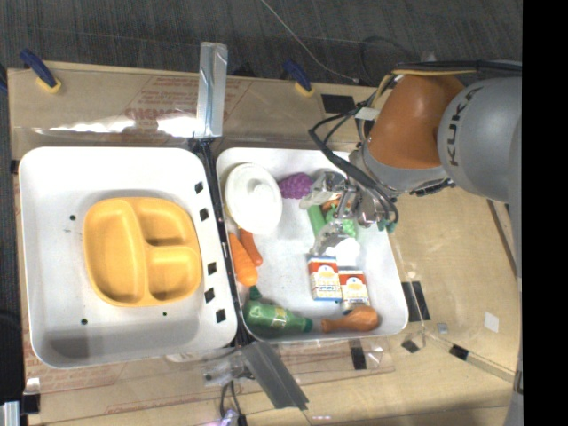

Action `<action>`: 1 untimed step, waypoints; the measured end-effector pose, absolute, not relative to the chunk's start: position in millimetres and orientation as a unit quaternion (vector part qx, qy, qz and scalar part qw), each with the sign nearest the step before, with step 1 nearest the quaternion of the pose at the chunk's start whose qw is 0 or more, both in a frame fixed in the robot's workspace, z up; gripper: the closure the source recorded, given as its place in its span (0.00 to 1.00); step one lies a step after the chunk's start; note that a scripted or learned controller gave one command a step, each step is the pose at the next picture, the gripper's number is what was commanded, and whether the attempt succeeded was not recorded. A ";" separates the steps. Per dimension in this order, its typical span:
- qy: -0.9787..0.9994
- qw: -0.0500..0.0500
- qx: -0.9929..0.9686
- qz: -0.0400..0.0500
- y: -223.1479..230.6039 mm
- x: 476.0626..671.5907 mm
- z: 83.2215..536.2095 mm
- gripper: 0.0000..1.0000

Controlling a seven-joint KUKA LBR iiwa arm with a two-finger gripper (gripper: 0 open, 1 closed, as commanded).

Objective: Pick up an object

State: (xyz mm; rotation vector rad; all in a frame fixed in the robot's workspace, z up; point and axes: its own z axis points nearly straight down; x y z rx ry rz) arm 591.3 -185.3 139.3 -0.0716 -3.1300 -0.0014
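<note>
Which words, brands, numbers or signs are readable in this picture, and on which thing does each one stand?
"KUKA": dark letters on the grey arm, running vertically, partly cut off.
Red print on the cardboard sheet behind the bins: too faint to read.
Labels on the two small cartons in the right bin: too small and blurred to read.

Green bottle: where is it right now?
The green bottle lies along the near edge of the right bin, below the carrot and left of the drumstick.

Bright, even overhead light, glare on the clear tape (115, 124), soft shadows, slight overall softness.
</note>
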 end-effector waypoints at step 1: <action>-0.998 -0.008 -0.062 0.000 -199.3 566.6 99.8 0.00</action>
